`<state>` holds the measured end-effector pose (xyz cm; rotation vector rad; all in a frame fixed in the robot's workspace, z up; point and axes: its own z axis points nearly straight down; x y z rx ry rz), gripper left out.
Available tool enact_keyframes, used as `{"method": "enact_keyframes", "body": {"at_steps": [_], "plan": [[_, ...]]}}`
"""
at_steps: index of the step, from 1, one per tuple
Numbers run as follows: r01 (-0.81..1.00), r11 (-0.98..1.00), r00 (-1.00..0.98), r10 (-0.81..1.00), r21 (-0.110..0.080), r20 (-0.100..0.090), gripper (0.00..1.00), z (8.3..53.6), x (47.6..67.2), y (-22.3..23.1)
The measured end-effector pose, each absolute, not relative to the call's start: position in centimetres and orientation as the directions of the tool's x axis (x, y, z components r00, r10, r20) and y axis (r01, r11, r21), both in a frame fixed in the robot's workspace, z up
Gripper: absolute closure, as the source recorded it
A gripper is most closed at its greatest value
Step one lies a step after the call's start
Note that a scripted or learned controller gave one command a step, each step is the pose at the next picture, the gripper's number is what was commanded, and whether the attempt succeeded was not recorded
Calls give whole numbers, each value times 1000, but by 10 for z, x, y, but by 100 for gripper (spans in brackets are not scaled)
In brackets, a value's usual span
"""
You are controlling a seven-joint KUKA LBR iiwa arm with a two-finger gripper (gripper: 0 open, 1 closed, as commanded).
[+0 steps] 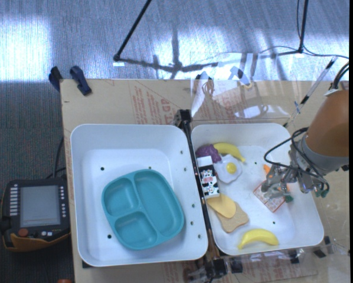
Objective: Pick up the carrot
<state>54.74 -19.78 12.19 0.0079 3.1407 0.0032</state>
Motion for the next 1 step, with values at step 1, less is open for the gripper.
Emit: {"method": "enact_keyframes", "body": {"at_steps": [1], "plan": [[73,997,-997,73,3,-7,100,172,545,-146]]}}
